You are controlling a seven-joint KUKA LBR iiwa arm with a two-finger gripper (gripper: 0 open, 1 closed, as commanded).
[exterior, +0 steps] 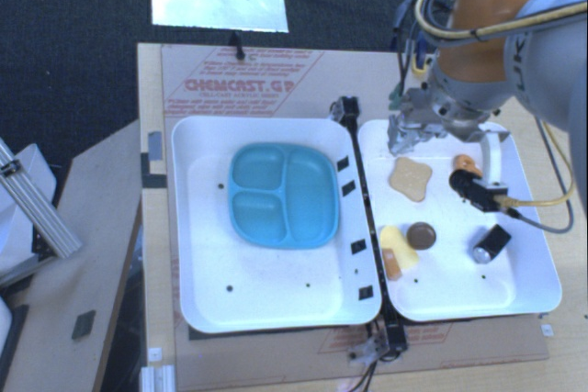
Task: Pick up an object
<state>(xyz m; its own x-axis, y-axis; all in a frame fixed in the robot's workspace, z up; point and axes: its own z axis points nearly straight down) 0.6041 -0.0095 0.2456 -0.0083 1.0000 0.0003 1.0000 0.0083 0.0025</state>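
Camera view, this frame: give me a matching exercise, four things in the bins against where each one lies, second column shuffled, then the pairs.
Things:
1. blue divided plate
2. tan bread-shaped piece
3. brown round piece
4. small black and silver object

Places:
A. right bin, near its right side
B. right bin, just below the hand
C. middle of the left bin
D. right bin, beside the yellow piece

Pairs: 1-C, 2-B, 3-D, 4-A
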